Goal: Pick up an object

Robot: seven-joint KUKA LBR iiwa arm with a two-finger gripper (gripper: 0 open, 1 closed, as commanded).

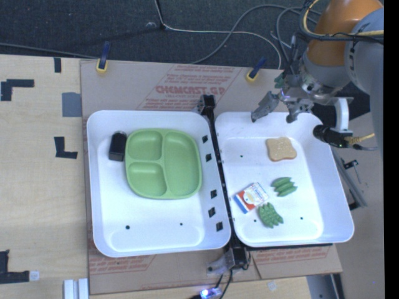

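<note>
Over the back edge of the right bin (312, 229) hang the fingers (276, 111), spread apart with nothing between them. Just in front of them on the bin floor lies a slice of toast (280, 149). Farther forward lie a green pea pod (283, 186), a red-and-white packet (251, 197) and a second green pod (270, 215).

Illumination is even and moderately bright from overhead. The white bins (100, 185) read slightly overexposed, with soft, short shadows. Overall sharpness is low; fine detail appears soft, with mild compression noise.
</note>
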